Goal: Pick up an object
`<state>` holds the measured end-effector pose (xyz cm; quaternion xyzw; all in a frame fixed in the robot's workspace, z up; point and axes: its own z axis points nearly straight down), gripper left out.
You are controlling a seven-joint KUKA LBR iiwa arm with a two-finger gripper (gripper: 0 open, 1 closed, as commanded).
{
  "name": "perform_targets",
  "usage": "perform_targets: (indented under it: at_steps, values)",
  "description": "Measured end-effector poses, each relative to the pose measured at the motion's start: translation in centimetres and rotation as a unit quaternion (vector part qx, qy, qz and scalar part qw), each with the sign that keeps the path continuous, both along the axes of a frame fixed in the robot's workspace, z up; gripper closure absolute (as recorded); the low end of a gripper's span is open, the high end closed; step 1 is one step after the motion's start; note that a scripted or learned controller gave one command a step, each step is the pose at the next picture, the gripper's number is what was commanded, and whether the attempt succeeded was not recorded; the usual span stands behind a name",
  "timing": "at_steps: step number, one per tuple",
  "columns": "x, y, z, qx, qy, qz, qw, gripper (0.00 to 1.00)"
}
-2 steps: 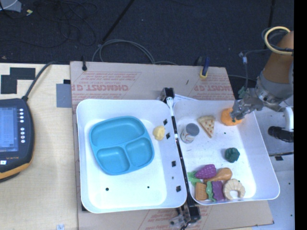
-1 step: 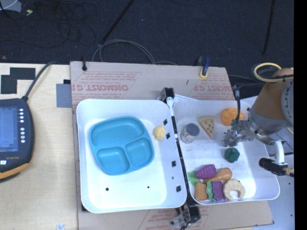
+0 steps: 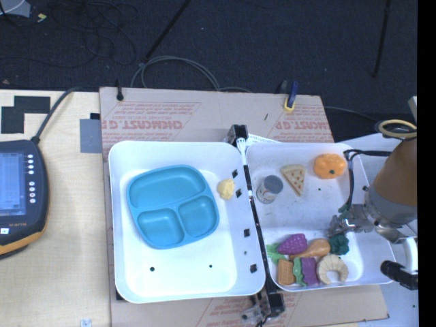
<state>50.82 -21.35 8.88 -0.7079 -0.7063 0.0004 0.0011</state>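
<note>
My gripper (image 3: 343,225) hangs low at the right side of the right bin (image 3: 310,157), just above a dark green toy (image 3: 339,244). Below and left of it lies a heap of toy food: purple grapes (image 3: 293,243), an orange carrot-like piece (image 3: 315,248), a pale croissant (image 3: 332,269), a purple piece (image 3: 308,270) and an orange cracker (image 3: 285,272). Farther back in this bin are an orange (image 3: 330,166), a tan wedge with dots (image 3: 295,178) and a small grey can (image 3: 270,189).
The left bin (image 3: 129,264) holds a blue divided plate (image 3: 172,206) and a small yellow ball (image 3: 225,189) near the divider. A black and orange tablet (image 3: 19,195) lies on the bench at far left. Cardboard (image 3: 204,118) lies under both bins.
</note>
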Motion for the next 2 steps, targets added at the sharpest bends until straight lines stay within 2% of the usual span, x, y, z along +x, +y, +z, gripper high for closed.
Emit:
perform_targets:
  at_steps: [1,2]
  values:
    - [7.5,0.0,0.0,-0.0013,-0.003,0.003,1.0000,0.00]
    - [13.9,0.0,2.7,-0.0013,-0.003,0.003,1.0000,0.00]
